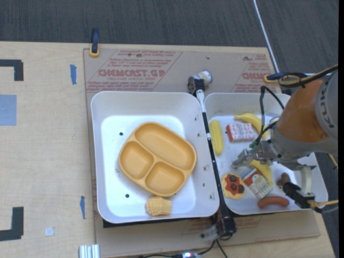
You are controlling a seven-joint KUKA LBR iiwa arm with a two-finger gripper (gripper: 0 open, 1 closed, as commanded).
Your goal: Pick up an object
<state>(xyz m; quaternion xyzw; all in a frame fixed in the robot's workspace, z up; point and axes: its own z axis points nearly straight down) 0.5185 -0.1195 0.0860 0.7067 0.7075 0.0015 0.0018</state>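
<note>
Corn piece (159, 205) beside yellow tray (157, 158) in left bin (102, 144), pincer (242, 159) state unclear over right bin (321, 190)

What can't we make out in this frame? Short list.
- Claw, camera view: too small and cluttered to tell its finger state or whether it holds anything.
- Banana, camera view: its right end is hidden behind the arm's orange band.
- Right bin, camera view: its far right side is covered by the arm.
- Snack packet, camera view: label too small to read.
</note>
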